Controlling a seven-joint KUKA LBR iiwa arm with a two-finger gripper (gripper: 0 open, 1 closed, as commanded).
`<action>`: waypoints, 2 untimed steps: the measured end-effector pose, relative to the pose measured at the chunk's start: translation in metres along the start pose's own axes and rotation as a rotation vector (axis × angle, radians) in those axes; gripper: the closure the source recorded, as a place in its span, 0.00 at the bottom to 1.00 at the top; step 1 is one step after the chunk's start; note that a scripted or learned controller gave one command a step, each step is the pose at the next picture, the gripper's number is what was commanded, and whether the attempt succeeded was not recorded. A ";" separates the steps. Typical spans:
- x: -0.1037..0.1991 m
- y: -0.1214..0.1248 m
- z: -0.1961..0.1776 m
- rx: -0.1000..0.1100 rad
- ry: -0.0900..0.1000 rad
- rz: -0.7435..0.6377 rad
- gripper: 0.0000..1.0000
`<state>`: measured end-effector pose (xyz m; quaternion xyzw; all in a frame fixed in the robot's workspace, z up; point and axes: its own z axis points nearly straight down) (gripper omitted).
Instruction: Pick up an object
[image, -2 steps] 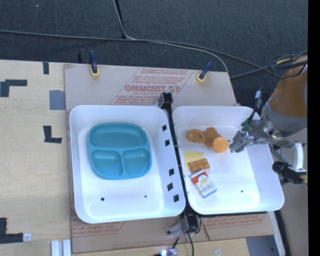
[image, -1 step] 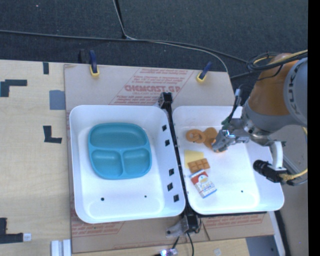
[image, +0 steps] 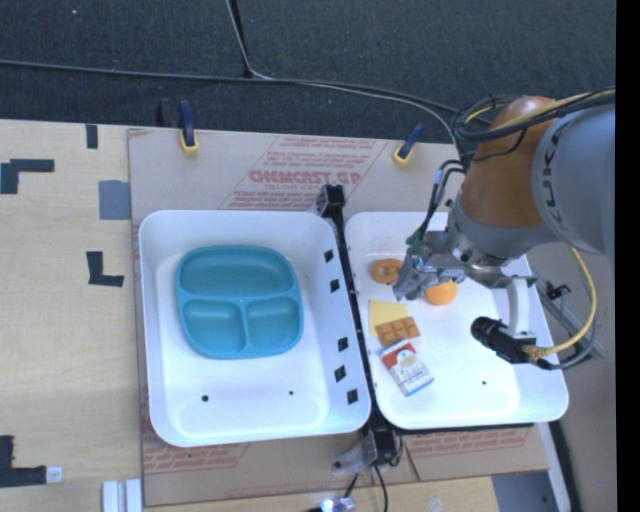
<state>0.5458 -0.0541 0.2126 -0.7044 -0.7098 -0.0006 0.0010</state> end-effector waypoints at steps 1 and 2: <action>0.058 -0.009 0.004 0.003 -0.001 0.000 1.00; 0.114 -0.019 -0.003 0.002 0.000 0.000 1.00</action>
